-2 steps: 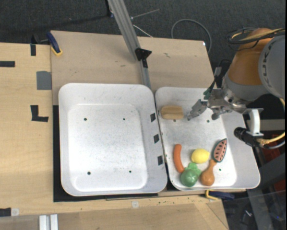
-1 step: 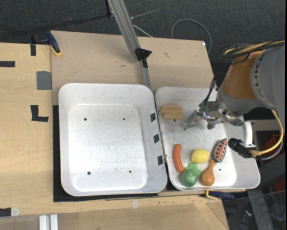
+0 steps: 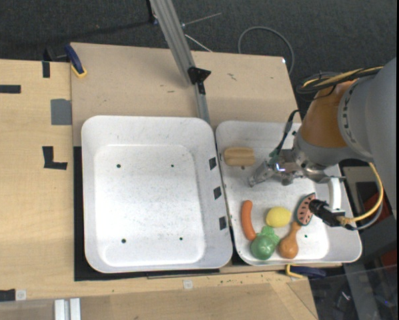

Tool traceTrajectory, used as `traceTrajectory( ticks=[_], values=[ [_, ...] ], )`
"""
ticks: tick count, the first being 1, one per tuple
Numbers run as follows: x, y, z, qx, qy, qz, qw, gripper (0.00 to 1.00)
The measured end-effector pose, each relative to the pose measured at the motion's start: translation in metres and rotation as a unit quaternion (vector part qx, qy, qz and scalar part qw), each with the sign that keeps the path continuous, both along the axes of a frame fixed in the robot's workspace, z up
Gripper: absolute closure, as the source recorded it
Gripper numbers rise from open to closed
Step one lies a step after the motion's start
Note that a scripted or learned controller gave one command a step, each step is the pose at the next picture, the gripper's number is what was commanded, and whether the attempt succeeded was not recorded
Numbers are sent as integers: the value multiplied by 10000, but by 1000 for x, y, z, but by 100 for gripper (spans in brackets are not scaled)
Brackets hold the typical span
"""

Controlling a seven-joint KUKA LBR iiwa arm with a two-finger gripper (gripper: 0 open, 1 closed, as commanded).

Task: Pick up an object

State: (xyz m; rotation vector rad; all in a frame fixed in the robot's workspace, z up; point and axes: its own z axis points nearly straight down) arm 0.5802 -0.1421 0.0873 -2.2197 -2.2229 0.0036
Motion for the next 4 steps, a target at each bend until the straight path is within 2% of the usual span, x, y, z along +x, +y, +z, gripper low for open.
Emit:
traceTrajectory(
  ticks=[1,2,4],
  values=[
    [0,1,12,4,-2,7,10000,100],
    [2,12,64,6,-27,5,10000,100],
    [-1,4,149,2,-24,0,10000,100]
  ],
)
